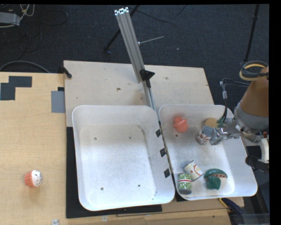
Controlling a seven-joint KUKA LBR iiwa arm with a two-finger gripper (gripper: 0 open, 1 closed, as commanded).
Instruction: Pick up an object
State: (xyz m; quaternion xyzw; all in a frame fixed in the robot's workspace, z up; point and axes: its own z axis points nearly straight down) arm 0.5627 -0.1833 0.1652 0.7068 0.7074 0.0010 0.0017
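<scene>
Closest to the lens, a checkered tag (121, 11) atop a grey slotted pole (134, 48), slanting down to a black bracket (146, 75) and on to the seam between the two bins. Below that, on the pale worktop (105, 83), a left bin (115, 115) and a right bin (237, 190), side by side, rims touching, with black clips (163, 152) along the shared edge. Reaching in from the right, a grey arm with an orange band (259, 94). At its end the tool (215, 136), low over the upper right part of the right bin, just beside a small red-and-white object (203, 137) on its left (touching or not: cannot tell; open or closed: cannot tell either). Nothing visibly gripped. Just behind the tool, a tan rounded object (211, 122), partly hidden. Farther left in the same bin, near the shared edge, a pink-red lump (180, 124), well apart from the tool. Near the front wall of the right bin, a cluster of three: a green can (185, 183) at the left, a tilted white cup (193, 169) just above it and touching or nearly so, and a dark green object (214, 178) to their right. Off to the far left, on a light wooden surface (26, 132), a small orange-and-white object (33, 179), well apart from both bins. Beyond the arm, a coil of yellow cable (253, 67) on the dark floor (197, 30).
</scene>
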